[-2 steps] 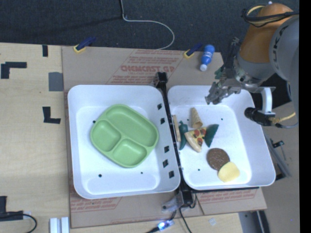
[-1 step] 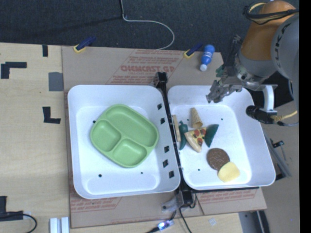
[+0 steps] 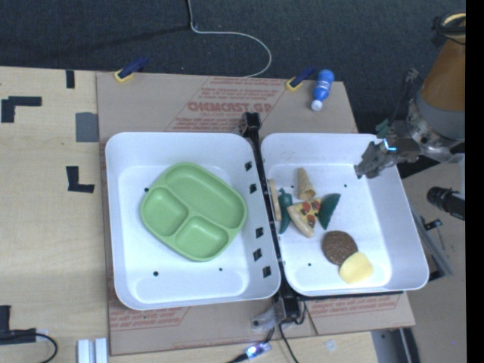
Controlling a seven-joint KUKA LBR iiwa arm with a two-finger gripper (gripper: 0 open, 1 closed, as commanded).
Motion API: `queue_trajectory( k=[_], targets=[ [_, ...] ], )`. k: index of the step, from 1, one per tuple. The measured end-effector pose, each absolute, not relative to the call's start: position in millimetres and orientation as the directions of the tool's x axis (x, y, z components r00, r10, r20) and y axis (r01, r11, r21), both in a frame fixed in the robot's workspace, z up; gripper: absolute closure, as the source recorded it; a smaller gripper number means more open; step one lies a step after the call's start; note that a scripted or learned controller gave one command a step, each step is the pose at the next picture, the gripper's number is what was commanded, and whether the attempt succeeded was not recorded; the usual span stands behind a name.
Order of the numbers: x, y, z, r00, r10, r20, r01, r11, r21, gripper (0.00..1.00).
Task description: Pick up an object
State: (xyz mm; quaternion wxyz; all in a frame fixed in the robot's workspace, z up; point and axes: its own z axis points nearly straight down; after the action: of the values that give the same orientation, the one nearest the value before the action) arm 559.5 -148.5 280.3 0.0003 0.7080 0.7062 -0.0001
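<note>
The gripper [image 3: 373, 161] is hanging over the right bin's [image 3: 393, 225] edge, toys lying below-left; its grip, I cannot tell.

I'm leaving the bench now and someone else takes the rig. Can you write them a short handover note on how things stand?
Gripper: above the right bin's upper right edge, nothing seen between its fingers; open or shut is unclear.
Right bin: pizza slice, dark green pieces, brown cookie, yellow piece, all lying loose.
Left bin: green divided plate.
Done: nothing picked up yet.
Left: lower onto one object, grip it, lift it.
</note>
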Motion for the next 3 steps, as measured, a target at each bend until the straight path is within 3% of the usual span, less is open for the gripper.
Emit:
queue_trajectory(
  k=[1, 2, 3],
  targets=[
    [556.8, -52.0, 178.0, -0.009, 1.000, 0.004, 1.000, 0.009, -0.010, 1.00],
    [554.5, -32.1, 409.2, -0.005, 1.000, 0.000, 1.000, 0.005, 0.016, 1.00],
    [497.3, 7.8, 373.3, -0.004, 1.000, 0.001, 1.000, 0.004, -0.006, 1.00]
  ],
)
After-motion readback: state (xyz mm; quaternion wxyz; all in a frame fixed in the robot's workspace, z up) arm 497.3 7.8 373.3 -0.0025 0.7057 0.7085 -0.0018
